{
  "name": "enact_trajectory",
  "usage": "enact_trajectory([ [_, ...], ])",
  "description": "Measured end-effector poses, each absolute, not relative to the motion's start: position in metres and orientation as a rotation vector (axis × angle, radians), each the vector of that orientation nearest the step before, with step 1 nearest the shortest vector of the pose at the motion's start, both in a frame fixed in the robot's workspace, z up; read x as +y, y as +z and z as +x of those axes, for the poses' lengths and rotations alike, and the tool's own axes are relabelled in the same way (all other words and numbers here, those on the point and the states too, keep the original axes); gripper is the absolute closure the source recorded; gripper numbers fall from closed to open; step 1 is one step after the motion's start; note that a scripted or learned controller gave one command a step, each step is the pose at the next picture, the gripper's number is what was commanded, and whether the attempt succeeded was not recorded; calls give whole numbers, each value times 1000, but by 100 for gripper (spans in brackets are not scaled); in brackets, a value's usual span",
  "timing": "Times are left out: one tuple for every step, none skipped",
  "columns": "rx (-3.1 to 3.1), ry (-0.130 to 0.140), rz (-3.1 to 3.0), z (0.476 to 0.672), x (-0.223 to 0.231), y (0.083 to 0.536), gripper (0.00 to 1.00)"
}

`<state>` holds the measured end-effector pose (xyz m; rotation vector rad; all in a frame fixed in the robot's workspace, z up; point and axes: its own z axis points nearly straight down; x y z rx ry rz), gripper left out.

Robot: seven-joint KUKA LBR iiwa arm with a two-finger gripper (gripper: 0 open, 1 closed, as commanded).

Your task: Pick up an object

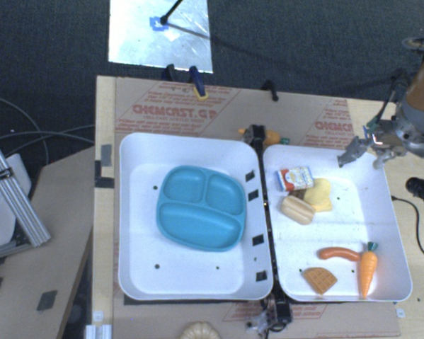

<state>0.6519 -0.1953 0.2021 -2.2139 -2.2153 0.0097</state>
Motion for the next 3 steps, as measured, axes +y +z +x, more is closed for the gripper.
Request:
enact_trajectory([
  [-2226,-2,-2219,655,-195,211,0],
  [-2229,1,-2214,658,-191,169,0],
  [-2230,0,-2215,666,-197,122,0],
])
